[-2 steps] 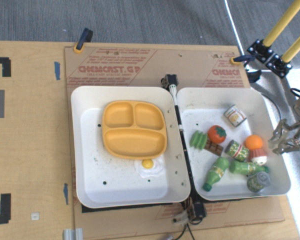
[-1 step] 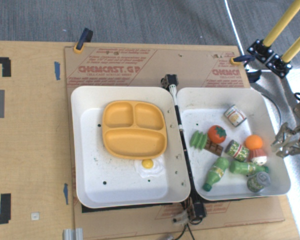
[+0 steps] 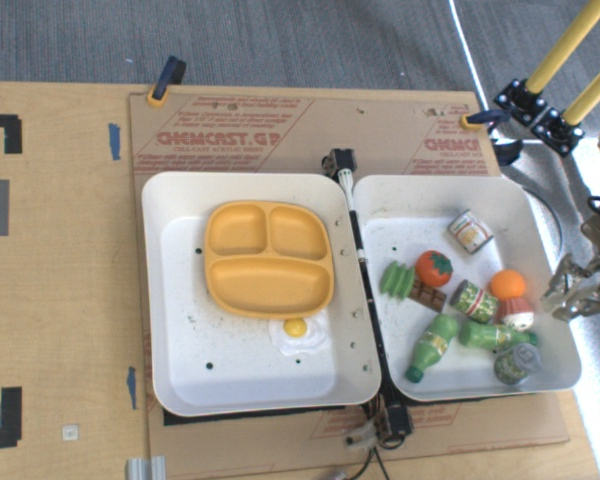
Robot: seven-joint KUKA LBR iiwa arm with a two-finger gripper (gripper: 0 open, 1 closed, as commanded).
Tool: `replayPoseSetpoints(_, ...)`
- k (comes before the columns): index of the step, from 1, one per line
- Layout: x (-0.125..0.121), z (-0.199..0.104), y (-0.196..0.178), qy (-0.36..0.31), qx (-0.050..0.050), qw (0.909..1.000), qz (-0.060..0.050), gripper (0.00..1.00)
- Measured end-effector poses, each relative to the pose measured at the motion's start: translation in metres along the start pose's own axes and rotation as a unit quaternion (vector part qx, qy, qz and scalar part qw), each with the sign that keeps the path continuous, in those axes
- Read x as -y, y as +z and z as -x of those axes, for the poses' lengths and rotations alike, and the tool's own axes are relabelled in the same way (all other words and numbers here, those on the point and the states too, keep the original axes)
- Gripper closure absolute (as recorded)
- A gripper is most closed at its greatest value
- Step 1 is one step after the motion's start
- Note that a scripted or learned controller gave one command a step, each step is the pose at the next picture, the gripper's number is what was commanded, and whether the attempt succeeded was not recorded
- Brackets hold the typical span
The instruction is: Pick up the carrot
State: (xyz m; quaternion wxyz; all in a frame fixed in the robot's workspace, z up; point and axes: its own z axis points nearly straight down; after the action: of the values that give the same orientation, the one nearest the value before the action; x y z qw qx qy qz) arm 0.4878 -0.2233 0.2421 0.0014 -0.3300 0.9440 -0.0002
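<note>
White bins, 2 of them, sit side by side on the cardboard-covered surface (image 3: 70, 268), and that is the whole stage from the 1 overhead camera. Over in the left bin (image 3: 170, 368) we have a yellow divided plate (image 3: 269, 258) with 3 compartments, lying flat, and just below it a toy fried egg (image 3: 296, 330) touching the plate's near edge.

Now the right bin (image 3: 380, 203), and it's crowded! A small tin (image 3: 470, 231) lies up near the far side. Below it there's a red tomato (image 3: 433, 266) with a green top, a green leafy piece (image 3: 398, 280) just to its left and a brown block (image 3: 427, 293) touching it underneath. The carrot: hard call, folks. The likeliest candidate is the orange piece (image 3: 508, 285) toward the bin's right side, but I cannot tell for sure from this angle. It rests against a dark can (image 3: 473, 301) on its left, with a red-and-white piece (image 3: 518, 318) just beneath. 2 green bottles (image 3: 432, 346) (image 3: 495, 335) lie near the front, beside a grey-green can (image 3: 515, 365) in the front right corner.

And the pincer (image 3: 572, 293)! It's at the right bin's right rim, just beside that orange piece but apart from it, with nothing visibly in its grip. Whether it is spread or closed, I cannot tell.
</note>
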Motion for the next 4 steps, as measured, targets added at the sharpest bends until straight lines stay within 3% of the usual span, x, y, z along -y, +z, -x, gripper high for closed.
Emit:
replayPoseSetpoints(1,0.002,0.002,-0.001,-0.073,0.001,0.9973,-0.001,1.00)
replayPoseSetpoints(2,0.003,0.004,-0.001,-0.199,0.001,0.9801,-0.001,1.00)
replayPoseSetpoints(3,-0.005,-0.006,0.007,-0.251,0.000,0.9679,0.001,1.00)
replayPoseSetpoints(4,-0.005,-0.006,0.007,-0.317,0.000,0.9486,0.000,1.00)
